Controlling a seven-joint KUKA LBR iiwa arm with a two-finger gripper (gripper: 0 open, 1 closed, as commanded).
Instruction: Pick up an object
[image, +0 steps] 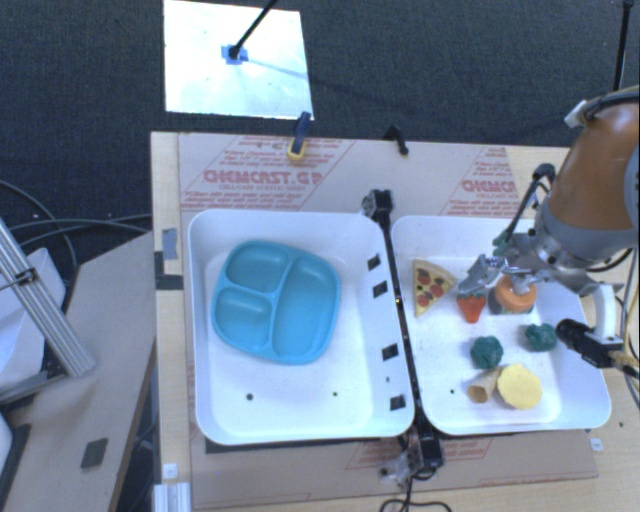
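Note:
The right bin (445, 420) holds several toy foods. A pizza slice (431, 285) lies near its left wall. A red piece with a green top (471, 304) sits just right of the slice, and an orange piece (516, 296) is beside it. Two dark green pieces (487, 351) (540, 337) lie lower down. A yellow round piece (520, 386) with a tan cone (481, 387) rests near the front. My gripper (489, 270) hangs low over the red and orange pieces, partly hiding the orange one. Nothing can be seen held in it.
The left bin (230, 420) holds a blue divided plate (275, 300). A black divider with clips (392, 300) runs between the bins. The arm's orange band (600, 170) and a black cable (590, 345) overhang the right bin's right side.

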